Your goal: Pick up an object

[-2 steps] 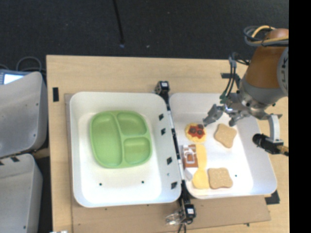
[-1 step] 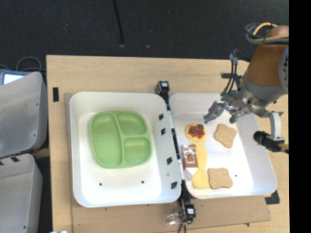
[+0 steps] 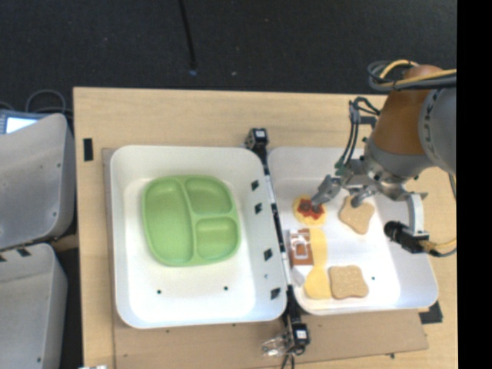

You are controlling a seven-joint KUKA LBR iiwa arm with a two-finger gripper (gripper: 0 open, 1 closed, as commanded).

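Pincer (image 3: 344, 194) low in the right bin (image 3: 400, 283), its two fingers spread wide with nothing between them, one finger by the red toy (image 3: 310, 209), one by a tan biscuit (image 3: 357, 219), toast (image 3: 347, 281) nearer the front, green tray (image 3: 191, 219) in the left bin (image 3: 131, 283).

Food pieces (image 3: 355, 218) lie scattered in right bin (image 3: 407, 283).

Food crowds the right bin (image 3: 407, 283) near the divider (image 3: 270, 221); its right side lies bare. A green tray (image 3: 190, 220) fills the left bin's (image 3: 123, 283) middle.
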